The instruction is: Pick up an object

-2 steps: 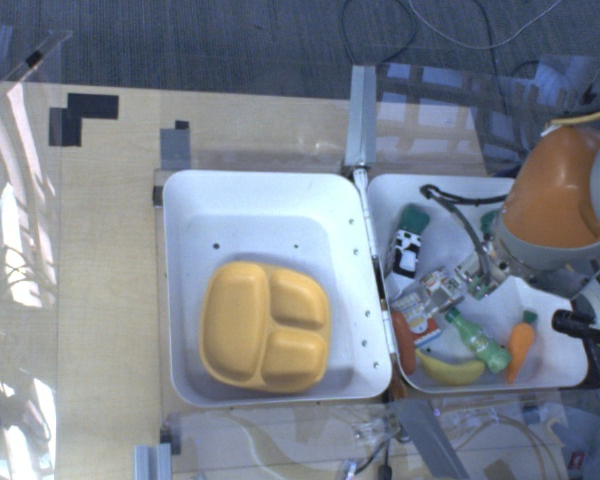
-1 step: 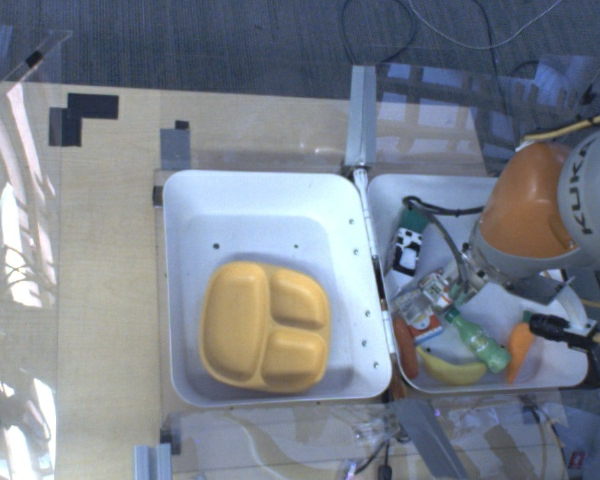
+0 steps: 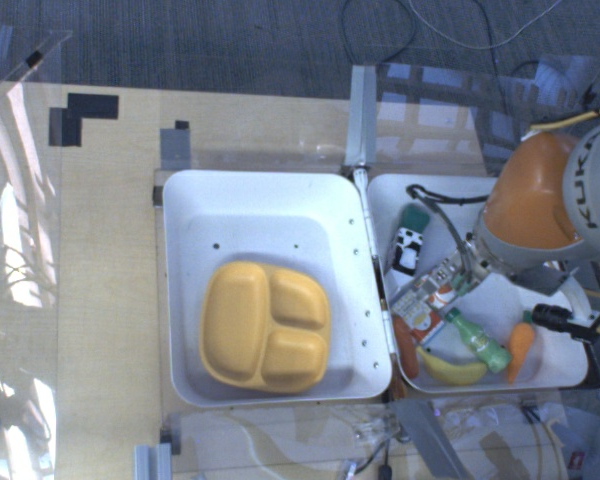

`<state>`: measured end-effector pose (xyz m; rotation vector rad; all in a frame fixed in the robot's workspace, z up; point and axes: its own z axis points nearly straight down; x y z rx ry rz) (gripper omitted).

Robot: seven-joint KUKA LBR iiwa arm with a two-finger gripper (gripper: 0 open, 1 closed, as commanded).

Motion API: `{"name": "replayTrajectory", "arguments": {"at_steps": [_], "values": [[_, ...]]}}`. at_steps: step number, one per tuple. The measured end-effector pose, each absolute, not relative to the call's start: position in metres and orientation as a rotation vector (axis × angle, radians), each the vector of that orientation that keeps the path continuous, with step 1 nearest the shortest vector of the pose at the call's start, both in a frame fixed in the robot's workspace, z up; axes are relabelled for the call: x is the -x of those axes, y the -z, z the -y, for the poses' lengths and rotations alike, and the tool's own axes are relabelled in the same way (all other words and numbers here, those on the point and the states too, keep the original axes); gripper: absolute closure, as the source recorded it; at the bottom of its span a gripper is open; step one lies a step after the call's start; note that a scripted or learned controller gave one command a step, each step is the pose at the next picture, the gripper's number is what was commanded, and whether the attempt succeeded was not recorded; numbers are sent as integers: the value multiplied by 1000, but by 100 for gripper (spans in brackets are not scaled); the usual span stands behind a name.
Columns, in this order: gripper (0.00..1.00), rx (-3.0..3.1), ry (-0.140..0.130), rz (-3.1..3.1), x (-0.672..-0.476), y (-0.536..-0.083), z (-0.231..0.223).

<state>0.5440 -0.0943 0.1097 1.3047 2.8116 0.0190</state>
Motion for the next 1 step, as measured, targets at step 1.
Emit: {"name": "replayTrajectory", "arguments": {"at_steps": [1], "values": [[100, -1204, -7, -2892, -618, -227, 42]]}}
